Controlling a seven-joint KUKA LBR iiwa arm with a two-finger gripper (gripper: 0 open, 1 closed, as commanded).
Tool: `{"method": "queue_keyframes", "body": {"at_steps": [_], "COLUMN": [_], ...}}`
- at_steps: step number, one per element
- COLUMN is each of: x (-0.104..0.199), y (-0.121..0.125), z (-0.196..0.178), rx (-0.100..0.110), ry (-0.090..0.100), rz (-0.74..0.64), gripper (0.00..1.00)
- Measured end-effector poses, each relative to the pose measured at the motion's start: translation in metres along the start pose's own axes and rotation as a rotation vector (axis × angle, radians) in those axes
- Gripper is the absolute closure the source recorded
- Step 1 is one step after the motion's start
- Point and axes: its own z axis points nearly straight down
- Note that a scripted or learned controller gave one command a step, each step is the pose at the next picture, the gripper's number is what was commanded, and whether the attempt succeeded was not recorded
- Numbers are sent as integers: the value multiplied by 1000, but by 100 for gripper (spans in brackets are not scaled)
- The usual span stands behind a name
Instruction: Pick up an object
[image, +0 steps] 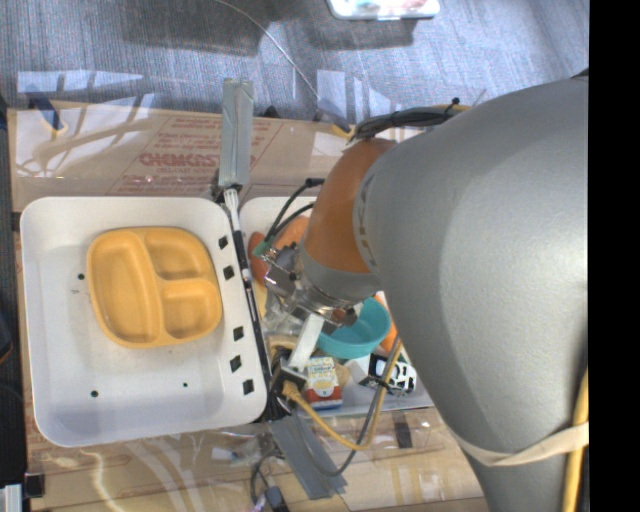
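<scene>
The grey arm (500, 260) hides the hand's state; a small carton (321, 381) lies below it.

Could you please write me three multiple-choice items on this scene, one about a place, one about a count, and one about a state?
1. Where does the yellow divided tray lie?
A. In the left bin
B. In the right bin
C. On the cardboard behind the bins

2. How many compartments does that tray have?
A. One
B. Three
C. Six

3. How does the tray sit?
A. Flat, open side up
B. Flipped face down
C. Standing on edge against the wall

Answers:
1. A: it rests on the floor of the left bin, while the arm reaches over the right bin.
2. B: one long compartment and two smaller ones show.
3. A: its hollows face the camera.
</scene>
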Motion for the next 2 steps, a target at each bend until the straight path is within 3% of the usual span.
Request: {"method": "queue_keyframes", "body": {"at_steps": [1,2], "x": [-44,18], "y": [2,-26], "z": [1,-53], "rx": [5,-2], "ry": [-1,1], "rz": [227,757], "gripper": [100,100]}}
